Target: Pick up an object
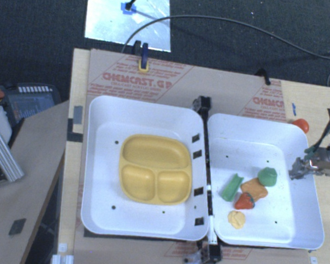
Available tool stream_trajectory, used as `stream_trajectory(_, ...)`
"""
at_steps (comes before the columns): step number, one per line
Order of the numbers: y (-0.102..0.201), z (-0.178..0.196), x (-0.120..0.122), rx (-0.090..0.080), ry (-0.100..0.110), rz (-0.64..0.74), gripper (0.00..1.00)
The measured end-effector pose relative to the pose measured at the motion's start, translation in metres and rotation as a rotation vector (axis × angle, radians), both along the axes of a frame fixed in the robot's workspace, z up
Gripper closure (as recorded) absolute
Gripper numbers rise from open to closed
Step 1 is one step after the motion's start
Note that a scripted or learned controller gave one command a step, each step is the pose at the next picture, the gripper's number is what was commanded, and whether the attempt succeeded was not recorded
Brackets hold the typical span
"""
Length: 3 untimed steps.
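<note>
The right white bin (259, 136) holds a cluster of small toy foods. A green rounded piece (267, 176) lies at the right of the cluster and an orange piece (254, 188) sits just left of it. A long green piece (231, 187) leans on the left, a red strawberry-like piece (245, 201) lies below, and a pale yellow piece (237, 219) is nearest the front. My gripper (300, 169) hangs at the bin's right rim, right of the green rounded piece and apart from it. Nothing shows between its fingers.
The left white bin (103, 127) bears a yellow three-compartment tray (153, 168). A black divider with clips (202, 162) runs between the bins. A small orange-red ball (300, 124) lies outside the right bin's far corner. Cables cross the dark floor behind the bench.
</note>
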State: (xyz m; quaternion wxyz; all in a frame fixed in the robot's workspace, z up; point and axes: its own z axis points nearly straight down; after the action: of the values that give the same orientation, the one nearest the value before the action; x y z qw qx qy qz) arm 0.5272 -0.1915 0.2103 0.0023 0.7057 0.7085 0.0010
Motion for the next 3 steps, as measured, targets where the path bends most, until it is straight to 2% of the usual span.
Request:
stream_trajectory(1, 0.000, 0.022, 0.001, 0.001, 0.001, 0.000, 1.00)
stream_trajectory(3, 0.102, 0.015, 0.015, 0.003, 0.002, 0.006, 1.00)
